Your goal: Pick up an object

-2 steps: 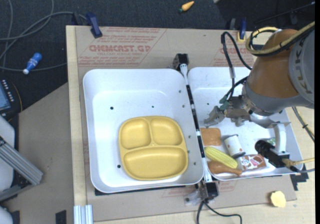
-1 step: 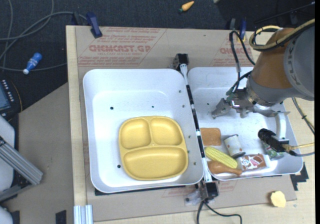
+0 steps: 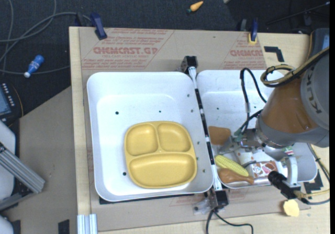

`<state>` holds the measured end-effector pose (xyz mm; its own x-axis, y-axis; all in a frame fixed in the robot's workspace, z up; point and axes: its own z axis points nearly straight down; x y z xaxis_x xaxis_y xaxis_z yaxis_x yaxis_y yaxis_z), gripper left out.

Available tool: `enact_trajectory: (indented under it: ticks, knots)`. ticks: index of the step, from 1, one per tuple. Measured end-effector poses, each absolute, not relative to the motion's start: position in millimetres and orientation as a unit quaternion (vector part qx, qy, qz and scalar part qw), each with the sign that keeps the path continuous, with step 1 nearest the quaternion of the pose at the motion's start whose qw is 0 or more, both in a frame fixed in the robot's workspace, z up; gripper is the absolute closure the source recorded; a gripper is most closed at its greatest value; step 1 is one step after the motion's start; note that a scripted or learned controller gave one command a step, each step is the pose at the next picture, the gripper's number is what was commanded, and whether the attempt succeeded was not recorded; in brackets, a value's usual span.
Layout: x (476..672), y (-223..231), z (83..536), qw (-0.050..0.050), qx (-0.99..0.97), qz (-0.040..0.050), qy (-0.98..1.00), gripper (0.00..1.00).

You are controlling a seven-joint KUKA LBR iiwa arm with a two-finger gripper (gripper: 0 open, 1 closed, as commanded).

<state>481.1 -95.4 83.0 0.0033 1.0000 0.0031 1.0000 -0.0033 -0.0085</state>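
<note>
The arm reaches from the right into the right bin (image 3: 225, 91), its orange band and wrist above the bin's near part. My gripper (image 3: 242, 146) hangs low over a heap of small objects there, its tips lost among them. A yellow corn cob (image 3: 229, 163) lies at the near left of that heap. A brown piece (image 3: 219, 134) sits beside the bin's left wall, and another brown piece (image 3: 234, 176) lies under the corn. A red and white packet (image 3: 260, 168) rests to the right of the corn.
The left bin (image 3: 104, 97) bears a yellow divided plate (image 3: 159, 153). A black clip (image 3: 189, 62) sits at the far junction of the bins. A yellow object (image 3: 291, 207) lies on the bench near the front right. Cables loop over the arm.
</note>
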Motion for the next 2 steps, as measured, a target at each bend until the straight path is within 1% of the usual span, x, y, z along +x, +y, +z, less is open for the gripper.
enact_trajectory:
  ticks: [1,2]
  knots:
    - [534.8,-189,141,-0.006,-0.709,-0.0001,-0.705,0.0]
    - [541.4,-117,82,0.002,-0.705,0.0001,-0.709,0.0]
